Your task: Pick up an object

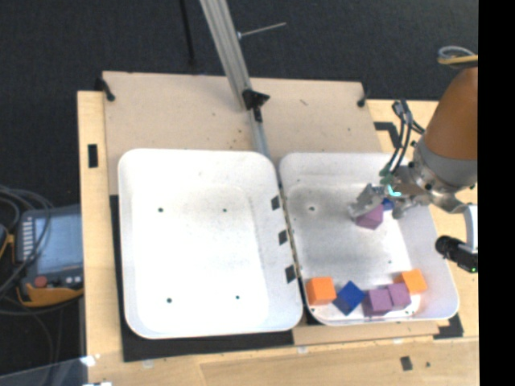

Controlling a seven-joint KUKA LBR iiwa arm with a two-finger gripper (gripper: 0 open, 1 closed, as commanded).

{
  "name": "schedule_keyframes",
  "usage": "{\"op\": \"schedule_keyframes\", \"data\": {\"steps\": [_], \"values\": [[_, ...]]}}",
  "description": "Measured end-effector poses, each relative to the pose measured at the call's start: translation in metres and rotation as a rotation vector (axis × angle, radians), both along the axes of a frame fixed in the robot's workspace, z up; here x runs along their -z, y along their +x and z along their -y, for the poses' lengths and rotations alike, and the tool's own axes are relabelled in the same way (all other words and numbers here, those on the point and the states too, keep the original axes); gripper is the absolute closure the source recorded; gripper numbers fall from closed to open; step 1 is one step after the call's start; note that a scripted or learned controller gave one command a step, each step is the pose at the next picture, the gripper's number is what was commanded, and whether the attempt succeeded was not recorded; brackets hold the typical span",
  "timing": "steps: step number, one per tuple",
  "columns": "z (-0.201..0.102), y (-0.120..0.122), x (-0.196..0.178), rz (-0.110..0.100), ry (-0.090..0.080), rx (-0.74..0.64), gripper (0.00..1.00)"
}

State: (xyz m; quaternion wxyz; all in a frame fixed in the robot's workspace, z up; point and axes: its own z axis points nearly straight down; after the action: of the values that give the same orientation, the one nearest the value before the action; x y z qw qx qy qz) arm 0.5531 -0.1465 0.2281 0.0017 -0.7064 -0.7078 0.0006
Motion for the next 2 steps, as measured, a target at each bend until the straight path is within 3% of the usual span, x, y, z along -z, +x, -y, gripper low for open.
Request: {"op": "schedule_keyframes", "data": {"steps": [1, 2], "values": [[0.0, 0.001, -0.002, 0.004, -0.001, 0.001, 0.0], [-0.002, -0.007, 0.058, -0.001, -0.002, 0.003, 0.0]]}}
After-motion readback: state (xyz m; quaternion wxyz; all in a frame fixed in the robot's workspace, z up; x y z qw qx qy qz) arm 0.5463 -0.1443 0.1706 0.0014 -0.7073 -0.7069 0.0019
